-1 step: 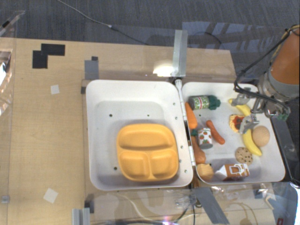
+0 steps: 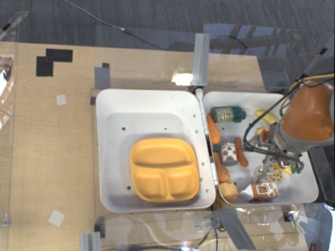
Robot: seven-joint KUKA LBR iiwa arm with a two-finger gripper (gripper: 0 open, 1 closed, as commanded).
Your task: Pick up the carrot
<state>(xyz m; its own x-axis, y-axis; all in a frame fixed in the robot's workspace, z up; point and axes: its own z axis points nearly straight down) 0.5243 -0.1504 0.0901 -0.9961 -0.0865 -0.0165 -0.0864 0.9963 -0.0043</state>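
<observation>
The carrot (image 2: 213,131) is a slim orange piece lying lengthwise against the left wall of the right bin (image 2: 309,192), its green end pointing towards the front. My gripper (image 2: 268,167) hangs below the arm's orange band (image 2: 311,113) over the right half of that bin. It is well to the right of the carrot, apart from it, and just above a cookie-like item (image 2: 272,176). The wrist and cables cover much of the gripper.
The right bin also holds a green bottle (image 2: 229,114), a yellow piece (image 2: 266,118), a small carton (image 2: 229,153), a red sausage (image 2: 241,151), a brown piece (image 2: 223,170), a bread roll (image 2: 229,192) and a brown carton (image 2: 264,191). A yellow divided plate (image 2: 165,169) lies in the left bin (image 2: 112,140).
</observation>
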